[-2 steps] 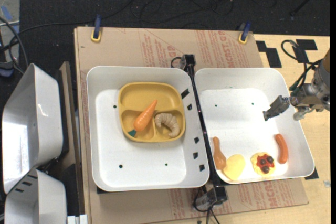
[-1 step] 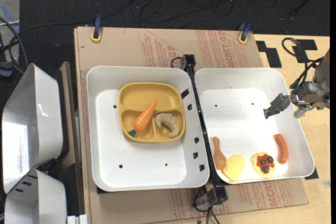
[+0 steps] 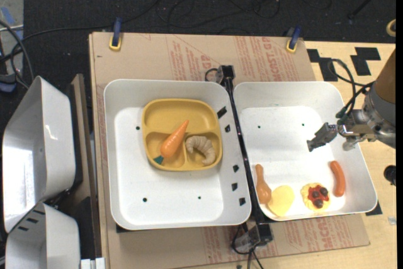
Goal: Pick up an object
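My gripper (image 3: 335, 139) hangs over the right bin (image 3: 283, 97), near its right wall, open with nothing between its fingers. Just below it lies a small orange sausage (image 3: 338, 177). Along that bin's front edge sit a yellow tart with red topping (image 3: 315, 195), a pale yellow disc (image 3: 282, 197) and a tan drumstick-shaped piece (image 3: 262, 184). In the left bin (image 3: 126, 192) a yellow divided plate (image 3: 157, 113) carries an orange carrot (image 3: 174, 138) and a beige curled shrimp-like piece (image 3: 201, 147).
A black divider with clips (image 3: 233, 135) runs between the two bins. Both stand on a cardboard sheet (image 3: 189, 53) held by yellow clamps (image 3: 115, 41) at the back. White containers (image 3: 38, 142) stand off the bench to the left, and cables lie behind.
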